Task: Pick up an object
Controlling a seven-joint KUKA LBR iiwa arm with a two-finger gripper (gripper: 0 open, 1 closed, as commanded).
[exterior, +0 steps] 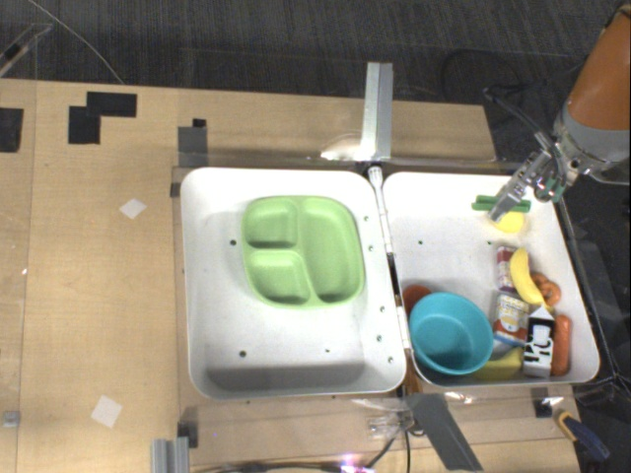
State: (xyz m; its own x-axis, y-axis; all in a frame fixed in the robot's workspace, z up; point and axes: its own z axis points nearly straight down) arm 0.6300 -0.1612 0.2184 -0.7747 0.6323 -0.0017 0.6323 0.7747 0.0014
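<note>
Gripper poised over the far corner of the right bin

Arm (603,87), grey with its orange band, reaches in from the right and ends in the gripper (514,205), which sits above the far right corner of the right bin (444,215). Whether the jaws are wide or narrow cannot be told from this slant, and nothing can be seen held between them. Just beside the gripper lie a small green piece (486,203) and a yellow object (510,223), the yellow one right under its tip; contact cannot be judged.

Pickable objects crowd the near right part of the same bin. A blue bowl (450,333) sits upright at the near edge, with a red-brown item (416,295) showing just behind its rim. To its right a banana (525,277) lies along the bin's right side, next to a small printed packet (511,315), a black and white box (537,344) and a reddish sausage-shaped toy (562,341). A further yellow piece (504,365) peeks out under the bowl's right edge.

In the left bin (212,294) a green divided plate (300,249) lies flat, slightly toward the far side, well apart from the gripper. Both bins rest side by side on the wooden surface (89,294).
</note>
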